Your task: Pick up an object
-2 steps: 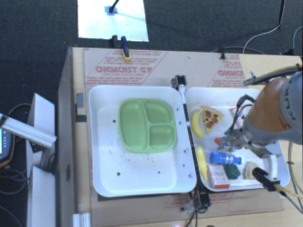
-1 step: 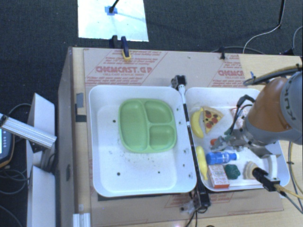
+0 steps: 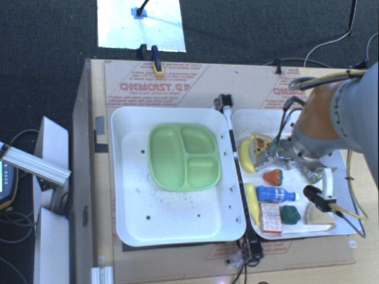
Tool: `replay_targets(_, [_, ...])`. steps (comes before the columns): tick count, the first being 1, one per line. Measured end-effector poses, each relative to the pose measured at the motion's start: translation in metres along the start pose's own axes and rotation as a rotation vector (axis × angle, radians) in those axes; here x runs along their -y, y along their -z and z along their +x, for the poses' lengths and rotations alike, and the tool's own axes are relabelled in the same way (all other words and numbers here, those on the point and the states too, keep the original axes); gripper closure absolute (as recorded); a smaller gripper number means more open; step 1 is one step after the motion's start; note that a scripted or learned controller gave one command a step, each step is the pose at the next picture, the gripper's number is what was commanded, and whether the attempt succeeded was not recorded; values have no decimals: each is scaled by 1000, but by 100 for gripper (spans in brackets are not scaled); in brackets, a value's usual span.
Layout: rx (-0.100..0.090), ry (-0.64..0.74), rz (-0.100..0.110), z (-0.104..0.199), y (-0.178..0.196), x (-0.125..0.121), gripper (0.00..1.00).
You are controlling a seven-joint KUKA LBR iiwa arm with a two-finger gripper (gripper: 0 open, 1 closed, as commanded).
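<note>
My gripper hangs low over the back part of the right bin, reaching in from the right. Just left of it lie a yellow banana and a yellow-and-red pizza slice. A red strawberry sits directly below the gripper in the view. Toward the front are a blue bottle, a second yellow banana, a red-and-white carton, a dark green lump and a slice of bread. Nothing is seen held.
The left bin holds a pale green divided plate. A black divider rail runs between the two bins. The grey arm with its orange band covers the right bin's back right corner.
</note>
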State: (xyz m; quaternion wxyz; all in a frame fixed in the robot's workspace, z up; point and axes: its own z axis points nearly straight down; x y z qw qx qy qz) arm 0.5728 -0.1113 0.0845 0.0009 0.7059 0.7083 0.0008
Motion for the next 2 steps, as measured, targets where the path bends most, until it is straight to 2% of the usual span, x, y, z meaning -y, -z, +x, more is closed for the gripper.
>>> replay_targets(1, [0, -2, 2, 23, 0, 31, 0])
replay_targets(2, [0, -1, 0, 23, 10, 31, 100])
